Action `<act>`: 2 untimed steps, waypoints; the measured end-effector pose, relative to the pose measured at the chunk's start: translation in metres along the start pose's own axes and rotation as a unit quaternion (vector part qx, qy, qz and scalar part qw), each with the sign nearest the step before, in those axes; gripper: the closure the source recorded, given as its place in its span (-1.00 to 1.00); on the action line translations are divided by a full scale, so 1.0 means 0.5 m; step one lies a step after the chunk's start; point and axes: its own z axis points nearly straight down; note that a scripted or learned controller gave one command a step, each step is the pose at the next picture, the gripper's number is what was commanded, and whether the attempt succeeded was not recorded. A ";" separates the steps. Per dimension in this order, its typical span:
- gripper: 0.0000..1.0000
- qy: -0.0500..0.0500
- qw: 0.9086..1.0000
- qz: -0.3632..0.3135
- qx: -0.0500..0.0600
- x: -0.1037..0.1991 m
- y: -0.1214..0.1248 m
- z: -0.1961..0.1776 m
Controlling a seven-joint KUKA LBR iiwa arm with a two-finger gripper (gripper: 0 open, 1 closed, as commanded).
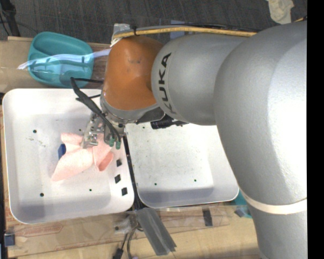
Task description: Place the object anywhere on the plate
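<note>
Tool [100, 136] of mine sits low over the pink cloth [78, 161] in the left bin [21, 198] — grip unclear; it looks soft, light — pinch a fold.

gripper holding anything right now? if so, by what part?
Cannot be told. The gripper sits right over the pink cloth in the left bin, touching or nearly so, but no cloth shows pinched in it.
</note>
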 end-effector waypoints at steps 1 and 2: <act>1.00 -0.001 0.999 -0.048 -0.001 -0.040 0.129 -0.118; 1.00 -0.002 0.982 -0.187 -0.001 0.037 0.200 -0.184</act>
